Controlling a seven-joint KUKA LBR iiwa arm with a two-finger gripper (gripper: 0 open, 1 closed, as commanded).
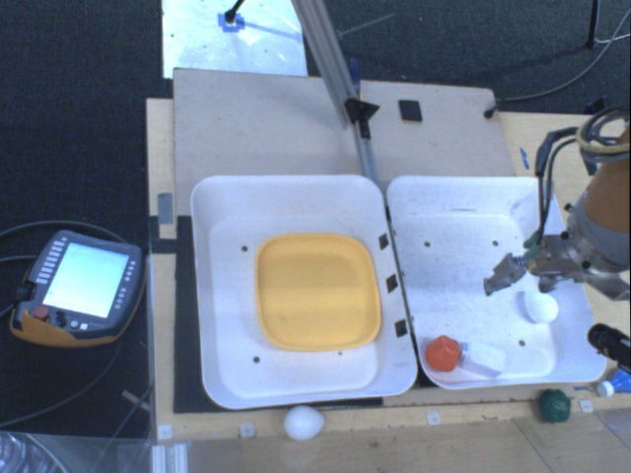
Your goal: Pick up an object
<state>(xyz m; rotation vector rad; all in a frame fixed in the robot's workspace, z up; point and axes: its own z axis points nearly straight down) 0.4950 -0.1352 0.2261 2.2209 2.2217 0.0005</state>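
At the far left, off the table, a teach pendant (77,286) with a lit screen lies on the dark floor, its cable curling away from it. The table (266,116) carries two shallow white bins side by side. The left bin (222,264) holds a square yellow plate (318,291) lying flat near its middle. Just outside that bin's near edge, a white egg-shaped object (304,423) rests on the table. A slim metal pole (330,52) slants down from the top of the view to a black clamp near where the two bins meet.

The right bin (444,225) holds three things along its near side: a small orange-red ball-like object (444,354) in the near left corner, a pale, flat piece (483,360) touching it on the right, and a white rounded object (539,307) further right. The gripper (521,272) reaches in from the right and hangs low over this bin, just above and to the left of the white rounded object. Its fingers (500,276) are apart, one dark tip pointing left, with nothing between them. The grey arm (601,215) with its looping cables rises at the right edge. A dark green ball (554,405) sits on the table just outside the right bin's near right corner.
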